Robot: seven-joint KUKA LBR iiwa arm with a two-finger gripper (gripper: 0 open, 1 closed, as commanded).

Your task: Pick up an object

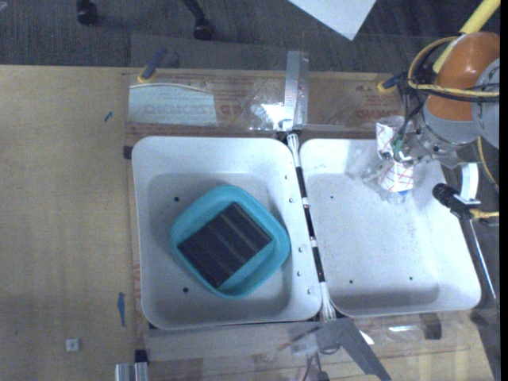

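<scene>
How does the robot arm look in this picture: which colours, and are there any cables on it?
The arm is grey metal, topped by a rounded orange band. Yellow and black cables loop around that band. A black cylindrical part with a yellow mark juts out below the wrist.

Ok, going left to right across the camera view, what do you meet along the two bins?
Left bin → teal container lying in it → right bin → crumpled white wrapper at its far side → arm's orange band.

two white bins (151, 213), one teal container (270, 228) off to the gripper's left, one crumpled white-and-red wrapper (394, 173) right at the gripper (399, 153).
</scene>
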